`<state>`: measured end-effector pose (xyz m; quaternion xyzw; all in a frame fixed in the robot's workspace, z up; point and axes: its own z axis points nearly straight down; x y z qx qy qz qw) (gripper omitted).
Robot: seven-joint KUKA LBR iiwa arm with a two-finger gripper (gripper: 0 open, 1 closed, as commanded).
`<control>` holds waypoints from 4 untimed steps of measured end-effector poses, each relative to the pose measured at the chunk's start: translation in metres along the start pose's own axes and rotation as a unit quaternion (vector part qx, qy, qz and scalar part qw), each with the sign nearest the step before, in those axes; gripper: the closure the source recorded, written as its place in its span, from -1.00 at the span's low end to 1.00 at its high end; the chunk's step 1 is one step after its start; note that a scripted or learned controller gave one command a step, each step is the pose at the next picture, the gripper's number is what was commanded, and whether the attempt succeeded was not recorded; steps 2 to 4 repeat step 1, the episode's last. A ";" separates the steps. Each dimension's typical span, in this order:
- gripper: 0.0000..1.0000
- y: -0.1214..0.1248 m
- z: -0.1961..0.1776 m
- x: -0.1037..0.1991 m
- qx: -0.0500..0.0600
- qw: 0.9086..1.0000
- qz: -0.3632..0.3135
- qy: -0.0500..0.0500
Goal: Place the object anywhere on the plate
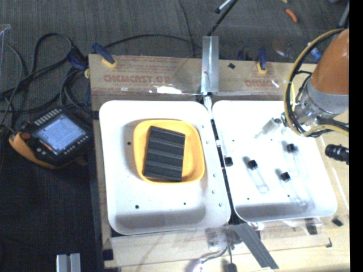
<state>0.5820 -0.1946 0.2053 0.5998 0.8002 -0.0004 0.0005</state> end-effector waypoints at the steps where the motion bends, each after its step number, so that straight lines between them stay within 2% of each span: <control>1: -1.00 0.046 -0.006 -0.042 0.000 1.000 0.018 -0.001; 4: -1.00 0.046 -0.006 -0.042 0.000 1.000 0.018 -0.001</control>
